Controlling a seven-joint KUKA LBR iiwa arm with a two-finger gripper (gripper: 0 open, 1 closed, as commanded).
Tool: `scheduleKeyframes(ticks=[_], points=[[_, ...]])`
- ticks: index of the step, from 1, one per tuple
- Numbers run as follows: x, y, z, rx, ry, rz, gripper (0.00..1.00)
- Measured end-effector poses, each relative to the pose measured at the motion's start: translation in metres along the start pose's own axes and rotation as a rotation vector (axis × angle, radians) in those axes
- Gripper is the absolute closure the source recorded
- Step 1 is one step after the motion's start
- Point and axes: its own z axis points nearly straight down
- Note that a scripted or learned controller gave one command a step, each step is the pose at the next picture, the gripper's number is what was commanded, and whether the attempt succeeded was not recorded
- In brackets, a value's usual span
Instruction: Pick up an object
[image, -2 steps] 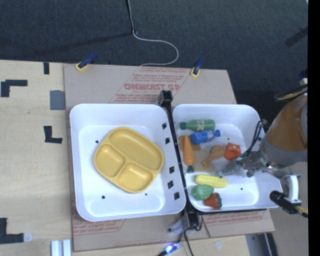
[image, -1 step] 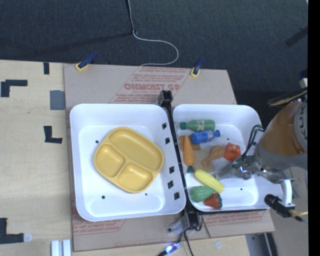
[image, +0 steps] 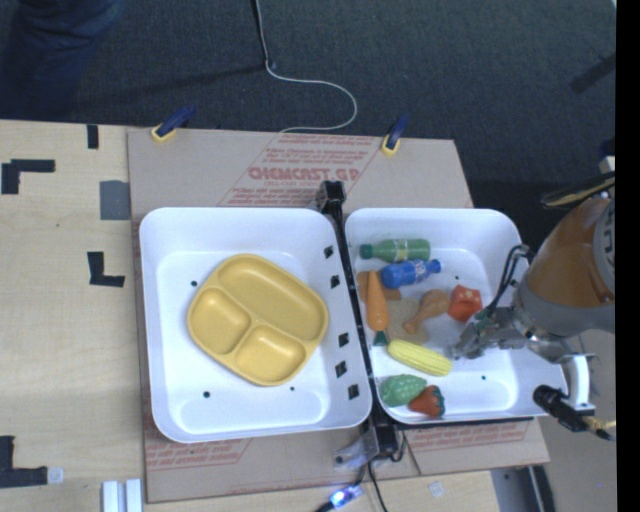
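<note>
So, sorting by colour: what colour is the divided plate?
Yellow; the divided plate shows in the camera view.

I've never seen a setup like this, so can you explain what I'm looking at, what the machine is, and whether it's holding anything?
One camera looks down at a slant on a bench with two white bins side by side. The left bin holds a yellow divided plate. The right bin holds toy food: a green bottle, a blue bottle, a carrot, a drumstick, a corn cob and a strawberry. The grey and orange shape at the right is a robot arm. Its gripper hangs low over the right bin, beside the corn. I cannot tell if it holds anything.
</note>
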Motion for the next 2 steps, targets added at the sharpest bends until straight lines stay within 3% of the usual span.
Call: scheduleKeyframes(ticks=[2], points=[[0.003, -0.002, -0.121, -0.003, 0.0, 0.0, 1.0]])
